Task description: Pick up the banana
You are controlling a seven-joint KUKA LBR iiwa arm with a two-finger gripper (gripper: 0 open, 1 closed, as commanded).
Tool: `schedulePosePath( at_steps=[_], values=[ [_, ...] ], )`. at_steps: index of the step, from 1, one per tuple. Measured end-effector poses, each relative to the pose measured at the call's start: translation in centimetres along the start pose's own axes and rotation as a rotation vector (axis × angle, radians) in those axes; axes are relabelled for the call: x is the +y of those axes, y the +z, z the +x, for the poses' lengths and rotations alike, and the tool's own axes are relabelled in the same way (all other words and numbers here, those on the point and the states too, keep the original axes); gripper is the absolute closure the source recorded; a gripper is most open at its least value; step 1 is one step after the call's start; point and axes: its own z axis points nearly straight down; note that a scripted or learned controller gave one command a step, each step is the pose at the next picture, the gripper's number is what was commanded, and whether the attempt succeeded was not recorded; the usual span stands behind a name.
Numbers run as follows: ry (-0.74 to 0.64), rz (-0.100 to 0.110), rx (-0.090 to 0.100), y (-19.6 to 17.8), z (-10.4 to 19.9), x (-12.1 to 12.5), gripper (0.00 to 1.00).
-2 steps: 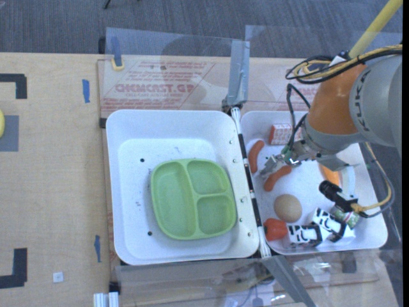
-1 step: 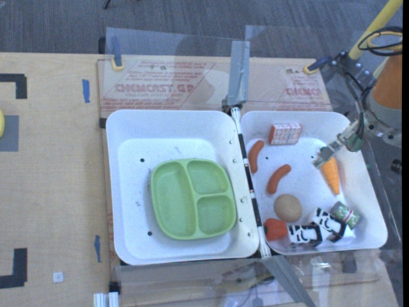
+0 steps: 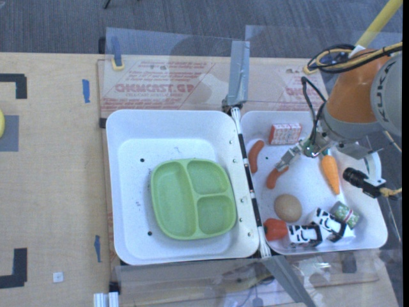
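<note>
**Step in hand:** approach, judged. The hand [image 3: 293, 157] hangs low over the right bin [image 3: 378, 238], its tip just beside a small orange-red piece [image 3: 277, 176]. Whether it is spread or pressed together cannot be told, and nothing is seen gripped.

**Banana:** not surely identified. A yellow curved sliver [image 3: 2, 124], cut by the picture's left edge, lies on the tabletop [image 3: 51, 190] well apart from both bins. It may be the banana, but too little of it shows to say.

**Next move, judged:** if that sliver is the target, the arm must lift clear of the right bin, cross the left bin [image 3: 121, 171] and come down at the far side. A banana's smooth curved skin would want a grip across its middle.

**Right bin, contents:**
- sausage [image 3: 255, 155]: reddish, smooth, rounded ends, near the inner wall
- box [image 3: 284, 133]: small, printed card, at the back
- carrot [image 3: 330, 174]: orange, tapered, glossy like plastic
- egg [image 3: 287, 207]: tan, matt, oval
- red lump [image 3: 275, 229]: rounded, at the front wall
- cow toy [image 3: 312, 233]: black and white, irregular shape
- packet [image 3: 346, 214]: small, green-labelled

**Left bin, contents:**
- plate [image 3: 192, 200]: pale green, three compartments, rounded corners, smooth moulded plastic

**Bins:** white, shallow, rounded corners, faintly speckled, set touching side by side.
</note>
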Motion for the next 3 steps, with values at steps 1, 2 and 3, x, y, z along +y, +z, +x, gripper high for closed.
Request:
schedulePosePath(
  at_steps=[1,2,3],
  values=[
    [-0.001,-0.004,-0.002,-1.1,0.0,0.2,1.0],
    [0.353,0.003,-0.002,0.9,1.9,1.4,1.0],
    [0.426,0.026,0.011,1.9,-2.7,4.6,1.0]
  ],
)
